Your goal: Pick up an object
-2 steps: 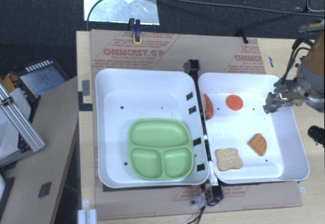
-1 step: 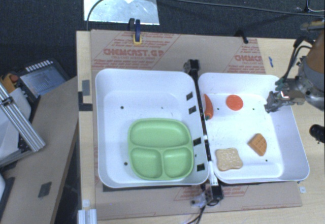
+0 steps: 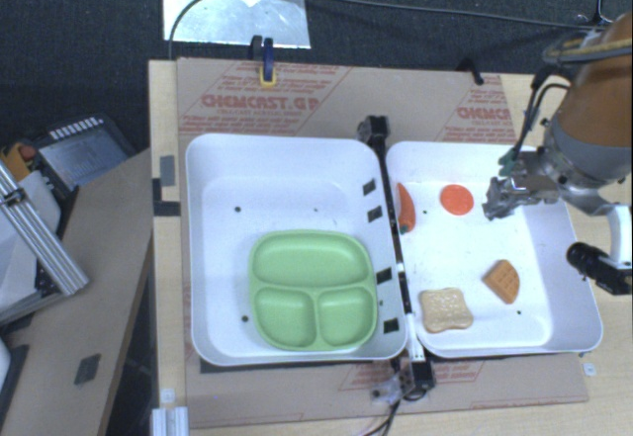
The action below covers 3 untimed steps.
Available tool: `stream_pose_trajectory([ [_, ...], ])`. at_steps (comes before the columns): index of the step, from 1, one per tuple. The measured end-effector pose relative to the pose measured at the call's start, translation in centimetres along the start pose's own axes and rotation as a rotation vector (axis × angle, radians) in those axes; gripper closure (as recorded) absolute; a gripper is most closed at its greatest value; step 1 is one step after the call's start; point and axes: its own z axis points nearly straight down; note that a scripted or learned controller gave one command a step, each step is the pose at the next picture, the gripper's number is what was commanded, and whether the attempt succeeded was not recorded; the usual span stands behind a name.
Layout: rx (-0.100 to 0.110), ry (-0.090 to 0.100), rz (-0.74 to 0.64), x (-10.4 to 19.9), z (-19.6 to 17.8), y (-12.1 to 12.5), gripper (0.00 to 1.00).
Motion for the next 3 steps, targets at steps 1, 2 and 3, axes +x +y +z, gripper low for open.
stream_pose_trajectory([
  [1,0.001,0.001,0.000,5.0,1.6,-0.7,1.00],
  [2,0.002,0.000,0.001,9.8,3.1,-0.4,1.00],
  [3,0.001,0.001,-0.002,15.4,4.1,0.1,1.00],
])
